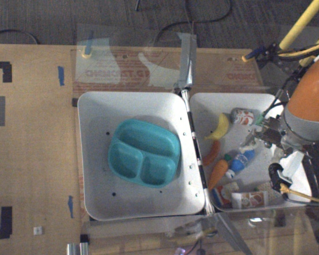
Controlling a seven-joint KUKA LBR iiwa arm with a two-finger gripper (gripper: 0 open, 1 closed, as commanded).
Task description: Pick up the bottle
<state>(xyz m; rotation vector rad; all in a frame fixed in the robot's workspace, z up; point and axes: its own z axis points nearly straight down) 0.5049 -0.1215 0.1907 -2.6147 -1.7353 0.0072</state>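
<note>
In the left bin (93, 142) a teal tray (143, 152) with three compartments is seen, lying near the middle. Past the divider, the right bin (202, 104) is crowded: a banana (219, 127) is set near its upper left, a red sausage-like piece (211, 152) below it, and a carrot (218, 172) lower again. Just beside the carrot's top the bottle (241, 161) is found, a small clear one with a blue cap and blue label, lying on its side and tilted. A can (242, 116) is placed above it, and a small carton (250, 198) lies along the bin's near wall.

The gripper (261, 138) is held just above and to the right of the bottle, near it but not around it; nothing is seen between its parts. Whether it is spread wide or narrow cannot be told from this slant.

The step in hand is judged to be the approach, with the grasp not yet made. For the next move, a shift down and slightly leftward would be called for, so that the bottle's body is straddled across its narrow width, clear of the carrot.
</note>
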